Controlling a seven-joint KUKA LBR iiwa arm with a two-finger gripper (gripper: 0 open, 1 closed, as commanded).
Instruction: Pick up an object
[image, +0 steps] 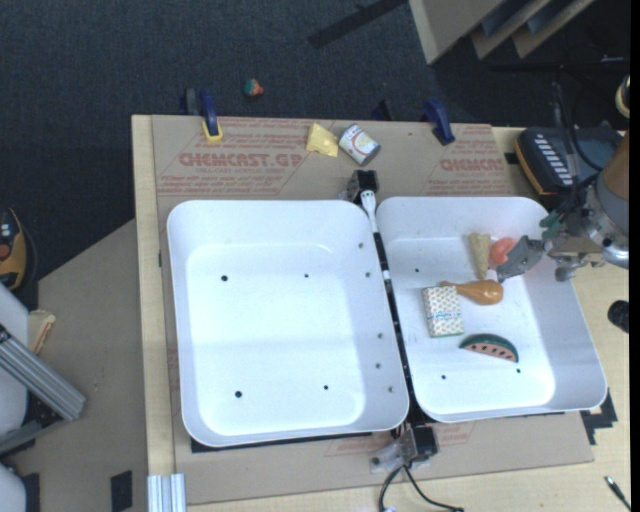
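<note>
- Over the right bin's (560, 330) far-right side, the pincer (517, 260) hangs low; whether it is spread or pressed together I cannot tell, since it blurs there.
- Just beside it lies a small red piece (503, 247), possibly touching.
- Nearby: a tan stick (481, 255), an orange drumstick (480, 292), a patterned block (443, 310), a watermelon slice (490, 347).
- Best to centre over one item, clear of its neighbours, before descending.

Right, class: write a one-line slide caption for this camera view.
Gripper low over right bin near toy foods; left bin beside it.
</note>
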